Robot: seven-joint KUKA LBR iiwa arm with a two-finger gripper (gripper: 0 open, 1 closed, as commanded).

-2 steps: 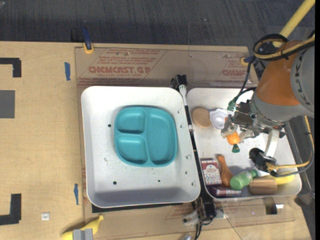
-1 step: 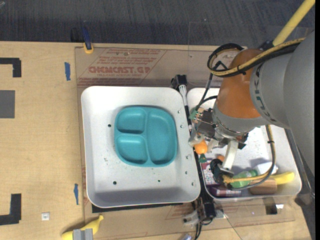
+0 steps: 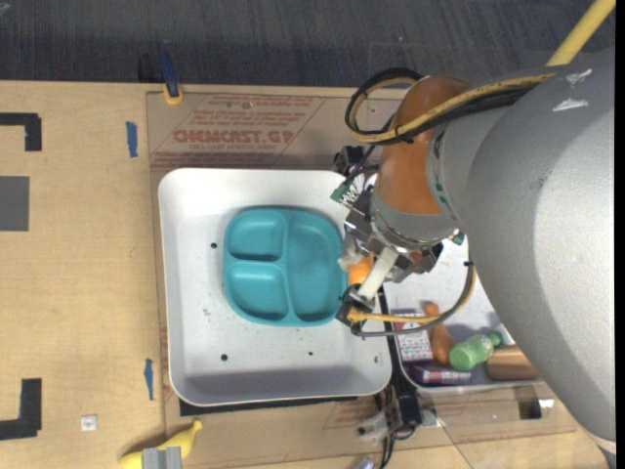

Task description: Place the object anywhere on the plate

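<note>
The grey arm with its orange band reaches in from the right, and its gripper (image 3: 357, 279) hangs over the right edge of the teal divided plate (image 3: 281, 265), which lies in the left white bin (image 3: 186, 291). A small orange object (image 3: 359, 270) sits right at the fingers, perhaps pinched between them, though the wrist and cabling crowd that spot and the grip itself cannot be told. It lies just beside the plate's right rim rather than clearly over a compartment. In the right bin (image 3: 469, 379) lie a green bottle (image 3: 474, 351), an orange piece (image 3: 441, 340) and a brown block (image 3: 510, 363), close together.
</note>
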